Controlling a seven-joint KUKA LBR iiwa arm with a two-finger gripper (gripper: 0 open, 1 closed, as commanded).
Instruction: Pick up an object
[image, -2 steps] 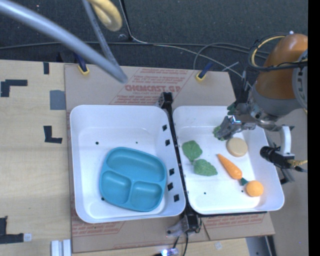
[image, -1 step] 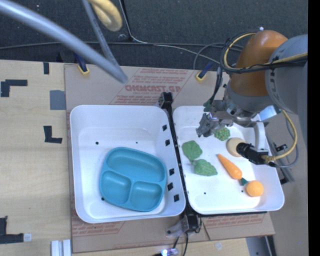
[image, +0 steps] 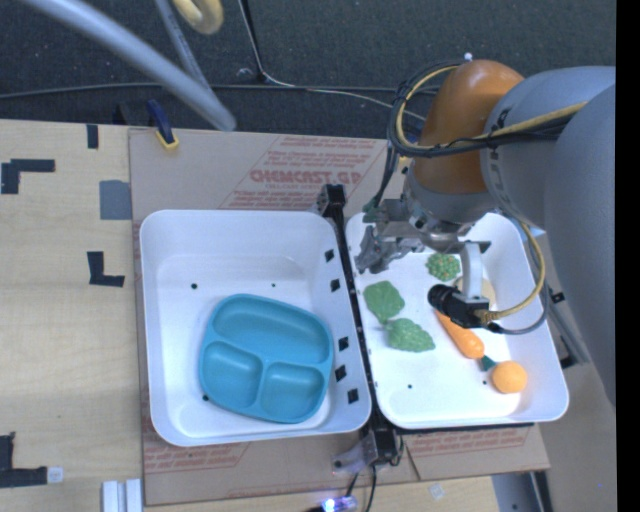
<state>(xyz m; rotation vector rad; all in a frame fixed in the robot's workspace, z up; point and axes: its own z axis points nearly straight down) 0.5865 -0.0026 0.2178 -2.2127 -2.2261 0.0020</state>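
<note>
Care is needed: the gripper (image: 415, 245) is poised upper right over the right bin (image: 540, 400); finger state cannot be told. The green leaf (image: 383, 299) should be centred before descent.

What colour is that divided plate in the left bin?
Light blue; the divided plate shows in the camera view.

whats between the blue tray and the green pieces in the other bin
In the camera view, between the blue divided tray and the green pieces lie bare white floor of each bin and the two bins' adjoining rims with black clips. No object sits there.
</note>
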